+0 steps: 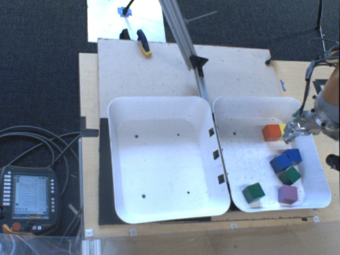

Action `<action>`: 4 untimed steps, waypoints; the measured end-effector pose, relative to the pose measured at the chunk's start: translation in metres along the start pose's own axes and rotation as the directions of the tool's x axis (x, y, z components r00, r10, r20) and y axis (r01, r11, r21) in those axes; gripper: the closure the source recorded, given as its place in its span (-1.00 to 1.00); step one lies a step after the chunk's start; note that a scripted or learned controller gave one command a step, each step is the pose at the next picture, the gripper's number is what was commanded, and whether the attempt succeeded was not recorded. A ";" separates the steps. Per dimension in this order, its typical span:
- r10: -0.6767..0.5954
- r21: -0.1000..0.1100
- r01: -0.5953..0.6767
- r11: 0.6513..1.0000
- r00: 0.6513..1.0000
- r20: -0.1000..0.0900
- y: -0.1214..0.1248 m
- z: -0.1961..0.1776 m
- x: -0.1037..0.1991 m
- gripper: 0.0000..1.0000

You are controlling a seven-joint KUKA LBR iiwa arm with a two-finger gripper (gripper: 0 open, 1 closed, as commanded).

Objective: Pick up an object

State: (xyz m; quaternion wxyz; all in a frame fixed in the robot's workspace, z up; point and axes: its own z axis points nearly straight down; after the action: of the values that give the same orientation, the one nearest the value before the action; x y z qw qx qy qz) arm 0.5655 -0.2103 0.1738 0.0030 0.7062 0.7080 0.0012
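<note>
Arm cut off at the frame's 3 o'clock edge; gripper (294,132) low over the right bin (234,116), fingers too blurred, cannot tell their spread. Yellow block (282,126) mostly hidden behind the orange block (271,133), just at the gripper's 9 o'clock. Blocks counted: one orange, one yellow, two blue (285,160), two green (254,192), one purple (287,194), all toward 4 o'clock. Cubes, no clear long axis. Left bin (119,121) beside.

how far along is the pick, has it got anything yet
Done: the arm has reached the right bin. In hand: the claw sits beside the orange block and a yellow block, with nothing seen between its fingers. Left: gripping and lifting; the blue blocks also lie untouched.
</note>
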 end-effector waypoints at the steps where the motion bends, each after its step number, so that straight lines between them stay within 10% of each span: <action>1: -0.003 -0.001 0.003 1.000 1.000 0.000 -0.001 -0.052 0.009 1.00; 2: -0.003 0.002 0.003 1.000 1.000 -0.001 0.000 -0.064 0.009 1.00; 4: -0.010 0.003 0.010 1.000 1.000 -0.005 0.022 -0.067 0.125 1.00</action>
State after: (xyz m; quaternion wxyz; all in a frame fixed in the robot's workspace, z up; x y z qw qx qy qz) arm 0.5869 -0.0852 0.2410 0.0004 0.7028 0.7114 0.0018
